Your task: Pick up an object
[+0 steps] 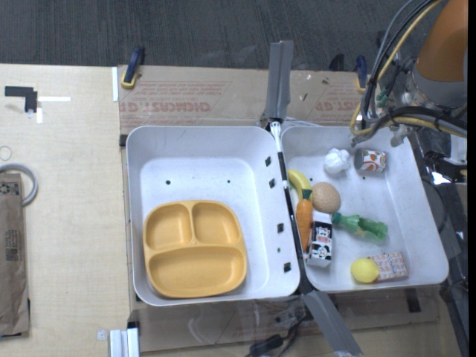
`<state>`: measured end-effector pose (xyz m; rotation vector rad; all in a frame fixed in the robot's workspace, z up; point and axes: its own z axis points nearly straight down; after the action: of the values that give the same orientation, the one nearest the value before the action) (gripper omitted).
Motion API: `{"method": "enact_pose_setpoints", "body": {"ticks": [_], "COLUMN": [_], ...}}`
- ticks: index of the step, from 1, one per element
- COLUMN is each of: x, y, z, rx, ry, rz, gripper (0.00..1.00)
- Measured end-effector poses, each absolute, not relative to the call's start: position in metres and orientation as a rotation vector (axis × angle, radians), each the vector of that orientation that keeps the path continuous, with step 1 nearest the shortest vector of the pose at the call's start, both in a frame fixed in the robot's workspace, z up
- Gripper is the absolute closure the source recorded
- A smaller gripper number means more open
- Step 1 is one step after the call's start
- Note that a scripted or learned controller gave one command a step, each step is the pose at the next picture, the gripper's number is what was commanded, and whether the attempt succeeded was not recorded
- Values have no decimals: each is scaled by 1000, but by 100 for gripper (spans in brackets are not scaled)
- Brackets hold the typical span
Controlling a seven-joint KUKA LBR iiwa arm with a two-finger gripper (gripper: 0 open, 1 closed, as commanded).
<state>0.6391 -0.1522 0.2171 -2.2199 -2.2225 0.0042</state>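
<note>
The right bin (416, 199) holds several small objects: a white crumpled lump (337, 161), a small brown-and-white can (372, 161), a banana (299, 182), a beige ball (325, 197), a carrot (304, 218), a green toy (361, 225), a black-and-white carton (320, 244), a lemon (364, 271) and a pink box (389, 266). My gripper (370, 140) hangs at the bin's far edge, just above the can, half lost among cables. Nothing is seen held in it.
The left bin (149, 162) carries a yellow divided plate (195, 248) at its near side. A grey divider post (279, 80) stands behind the seam between the bins. The arm's orange band (444, 36) and cables fill the top right.
</note>
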Motion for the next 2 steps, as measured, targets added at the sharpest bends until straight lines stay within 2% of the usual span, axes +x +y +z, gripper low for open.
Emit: {"method": "enact_pose_setpoints", "body": {"ticks": [1,2], "x": [569,490], "y": [-153,-204], "z": [103,94], "rx": [-2197,-2098], "ry": [-2244,-2338], "rz": [3,2], "gripper": [0,0]}}
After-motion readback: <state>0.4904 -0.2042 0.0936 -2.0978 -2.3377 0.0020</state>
